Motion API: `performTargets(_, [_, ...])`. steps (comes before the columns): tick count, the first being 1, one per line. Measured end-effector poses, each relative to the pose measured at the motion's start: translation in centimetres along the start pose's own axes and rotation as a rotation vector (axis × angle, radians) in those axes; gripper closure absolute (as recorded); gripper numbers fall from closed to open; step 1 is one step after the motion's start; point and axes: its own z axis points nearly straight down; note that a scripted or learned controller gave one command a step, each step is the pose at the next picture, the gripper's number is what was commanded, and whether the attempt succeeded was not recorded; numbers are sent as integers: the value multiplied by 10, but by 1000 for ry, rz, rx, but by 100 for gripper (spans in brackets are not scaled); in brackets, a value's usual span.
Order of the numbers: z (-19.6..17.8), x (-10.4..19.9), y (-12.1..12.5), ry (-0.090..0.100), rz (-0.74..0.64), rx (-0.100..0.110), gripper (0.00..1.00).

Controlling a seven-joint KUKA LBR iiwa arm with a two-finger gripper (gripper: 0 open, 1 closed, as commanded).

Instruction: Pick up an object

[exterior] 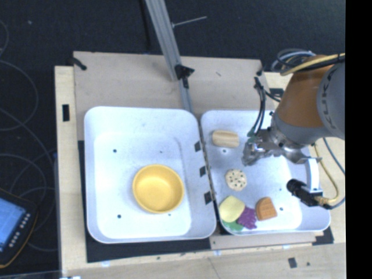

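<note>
My gripper [251, 156] hangs over the right bin [267, 121], just right of a tan bread roll [225, 139] and above a round speckled cookie [235, 180]. Nothing shows between its tips. Along the bin's front edge lie a yellow-green fruit [231, 208], a purple grape bunch [248, 218] and a small brown bread-like piece [265, 208]. A yellow bowl [157, 188] sits in the left bin [116, 132].
A grey metal pole [165, 34] slants down from the top to the gap between the bins. The bench's tan board [128, 80] lies behind both bins. Cables run over the dark floor at left.
</note>
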Motion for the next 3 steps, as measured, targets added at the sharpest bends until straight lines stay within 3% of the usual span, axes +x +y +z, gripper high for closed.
performTargets(1, [-54, -1, 2, 0, -1, -1, 100])
performTargets(3, [-47, 103, -1, 2, -3, 7, 100])
